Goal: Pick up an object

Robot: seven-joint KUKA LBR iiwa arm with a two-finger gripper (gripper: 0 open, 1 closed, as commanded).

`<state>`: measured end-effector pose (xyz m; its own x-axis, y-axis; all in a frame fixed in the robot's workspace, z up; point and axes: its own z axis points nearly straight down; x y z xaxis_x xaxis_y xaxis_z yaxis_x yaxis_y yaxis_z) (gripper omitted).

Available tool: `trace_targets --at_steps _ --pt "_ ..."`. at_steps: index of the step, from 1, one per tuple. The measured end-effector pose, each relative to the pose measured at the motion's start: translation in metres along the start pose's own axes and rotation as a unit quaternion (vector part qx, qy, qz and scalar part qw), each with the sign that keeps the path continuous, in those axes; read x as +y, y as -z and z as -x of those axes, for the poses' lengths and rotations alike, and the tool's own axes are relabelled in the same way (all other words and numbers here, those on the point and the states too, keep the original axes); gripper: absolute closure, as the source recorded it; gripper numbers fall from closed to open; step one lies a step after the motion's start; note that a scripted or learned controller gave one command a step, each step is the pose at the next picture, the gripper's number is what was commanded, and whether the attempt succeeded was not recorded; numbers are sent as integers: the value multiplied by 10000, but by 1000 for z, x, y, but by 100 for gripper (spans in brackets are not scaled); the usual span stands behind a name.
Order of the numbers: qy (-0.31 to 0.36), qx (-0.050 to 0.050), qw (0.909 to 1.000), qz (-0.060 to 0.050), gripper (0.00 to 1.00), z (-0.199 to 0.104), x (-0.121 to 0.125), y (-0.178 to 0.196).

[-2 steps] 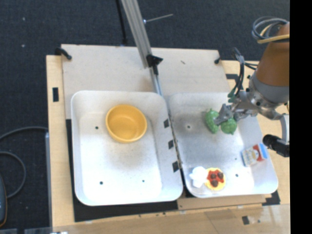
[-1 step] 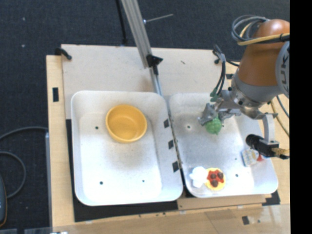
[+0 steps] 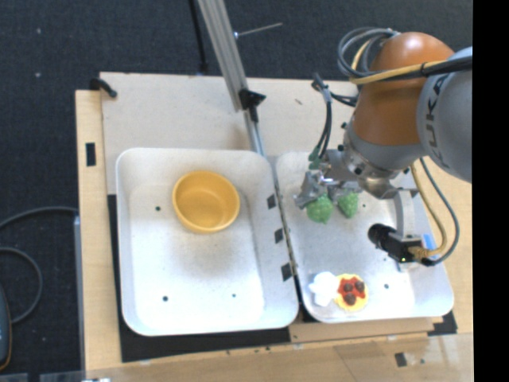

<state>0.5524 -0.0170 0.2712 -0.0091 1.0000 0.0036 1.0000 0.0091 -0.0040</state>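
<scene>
Green lump [image 3: 320, 210] sits right under the jaws [image 3: 316, 189] in rt bin [image 3: 413, 293]; can't tell jaw state.

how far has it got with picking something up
Already done: the arm has reached into the right bin, with the end effector low over a green object. In hand: nothing visibly lifted; that object and a second green one lie on the bin floor. Left: grasp and raise one. A yellow bowl sits in the left bin, and a white, yellow and red toy sits untouched.
</scene>
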Motion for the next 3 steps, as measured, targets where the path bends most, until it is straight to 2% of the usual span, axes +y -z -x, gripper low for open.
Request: trace_targets --at_steps 2,3 --pt "-26 -18 10000 10 100 -89 -14 -30" --pt "-34 -11 10000 15 0 -88 -13 -30"
